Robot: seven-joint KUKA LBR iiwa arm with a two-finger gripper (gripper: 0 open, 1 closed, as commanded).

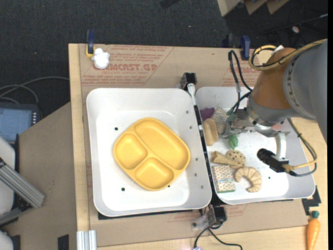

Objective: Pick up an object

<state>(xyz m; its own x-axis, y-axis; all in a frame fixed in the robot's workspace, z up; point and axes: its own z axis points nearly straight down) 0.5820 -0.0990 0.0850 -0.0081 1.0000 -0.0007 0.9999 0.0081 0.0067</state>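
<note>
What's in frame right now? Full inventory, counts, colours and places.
Divided plate: 1, yellow, middle of left bin.
Left bin: 1, white.
Right bin: 1, white.
Croissant: 1, tan, right bin, near edge.
Cookie: 1, tan with dark chips, right bin centre.
Bread roll: 1, beige, right bin's left side.
Patterned card: 1, green-bordered, right bin's near-left corner.
Green item: 1, below the gripper.
Carrot toy: 1, orange, bench's near-right corner.
Gripper: 1, grey, over right bin.

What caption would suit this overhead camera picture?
Robot arm reaching into the right bin of toy foods; yellow divided plate in the left bin.
</note>
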